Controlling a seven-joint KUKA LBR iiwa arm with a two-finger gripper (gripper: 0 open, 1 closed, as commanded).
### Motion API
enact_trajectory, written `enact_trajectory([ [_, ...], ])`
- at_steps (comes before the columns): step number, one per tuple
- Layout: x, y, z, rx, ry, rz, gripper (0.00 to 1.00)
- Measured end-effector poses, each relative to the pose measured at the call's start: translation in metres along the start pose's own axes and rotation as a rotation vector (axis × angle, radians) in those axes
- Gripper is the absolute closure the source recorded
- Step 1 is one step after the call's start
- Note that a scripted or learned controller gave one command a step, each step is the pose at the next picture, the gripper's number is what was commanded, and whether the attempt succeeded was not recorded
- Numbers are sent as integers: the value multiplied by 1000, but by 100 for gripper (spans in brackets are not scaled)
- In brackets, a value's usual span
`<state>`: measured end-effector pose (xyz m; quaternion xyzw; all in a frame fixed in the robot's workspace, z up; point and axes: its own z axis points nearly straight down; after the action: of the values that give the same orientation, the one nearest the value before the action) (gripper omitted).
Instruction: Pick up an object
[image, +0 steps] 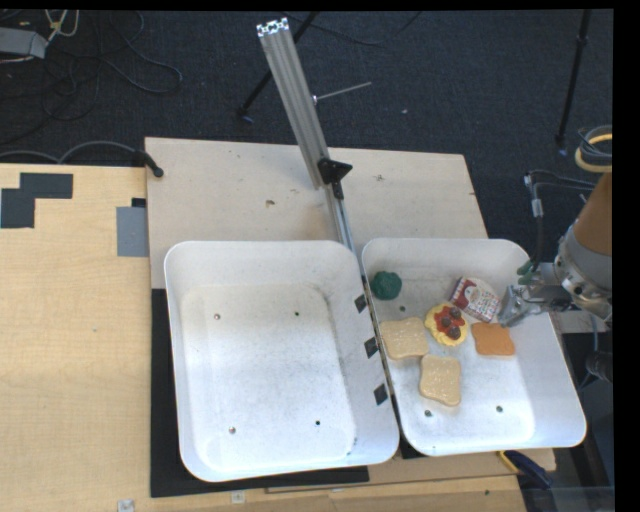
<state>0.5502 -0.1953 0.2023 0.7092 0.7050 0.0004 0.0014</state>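
The fixed camera looks down at a slant on the counter (420, 185), a pale board carrying two shallow white bins side by side. The left bin (190, 270) takes up the lower middle of the frame. The right bin (545, 425) sits touching it along a shared edge and holds everything the task could want.

In the right bin, a green ball (386, 285) lies near the upper left corner, close to the dividing edge. Below it a slice of toast (404, 338) lies flat, and a second toast slice (440, 380) lies just below and to the right of the first. A small round yellow piece with red topping (447, 324) sits in the middle of the bin, a red and white packet (473, 298) lies tilted just above and to its right, and an orange flat piece (493, 340) lies just beside both. The things are clustered toward the bin's upper half, probably scattered loosely so any one can be tried.

The arm enters at the right edge of the frame, and its claw (518, 300) is low over the right bin's right side, just beside the packet and the orange piece. Whether the claw is released or clenched cannot be told from here, and nothing is plainly seen between its tips. By its position it looks set for a try at the packet or the orange piece.

A slanted metal rail (300, 105) rises from the counter in the upper middle.
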Motion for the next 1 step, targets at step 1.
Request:
enact_trajectory([
  [1, -9, 6, -58, -2, -1, -6, 100],
])
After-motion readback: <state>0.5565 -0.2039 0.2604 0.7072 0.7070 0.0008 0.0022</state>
